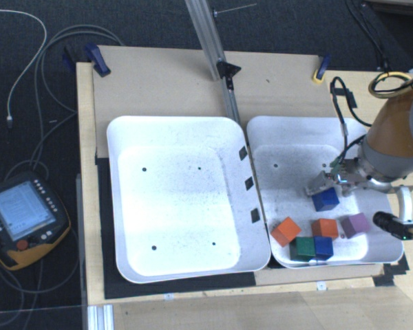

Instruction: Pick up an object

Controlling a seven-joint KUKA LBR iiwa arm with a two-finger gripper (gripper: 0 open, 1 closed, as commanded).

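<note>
Arm enters from right, orange band above wrist, reaching over right bin (289, 133). Tool (325, 188) low in bin, directly over blue cube (325, 199); cube at fingertips, but cannot tell if clamped or merely touched, nor whether tool is spread or closed. Blue cube apart from cluster near bin's front rim: orange block (285, 230), green block (303, 247), second blue block (323, 247), red-brown block (325, 227), purple block (356, 225). Left bin (172, 126) beside it on table (158, 74). Teach pendant (20, 215) on floor at left.
</note>
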